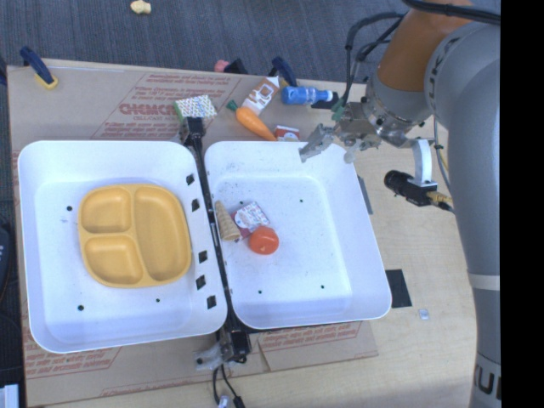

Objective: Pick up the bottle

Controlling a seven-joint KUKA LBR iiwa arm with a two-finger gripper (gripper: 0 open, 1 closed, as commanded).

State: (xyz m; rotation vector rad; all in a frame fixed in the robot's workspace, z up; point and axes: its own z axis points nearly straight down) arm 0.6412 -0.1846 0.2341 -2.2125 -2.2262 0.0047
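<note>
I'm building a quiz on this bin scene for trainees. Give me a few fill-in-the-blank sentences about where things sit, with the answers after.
1. The yellow divided plate lies in the ____ bin.
2. The plate has ____ compartments.
3. The blue bottle lies on the cardboard, ____ both bins.
4. The claw hangs over the far rim of the ____ bin.

Missing words: left; three; outside; right

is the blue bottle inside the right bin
No, the blue bottle lies on the cardboard beyond the right bin, outside its rim.
</note>
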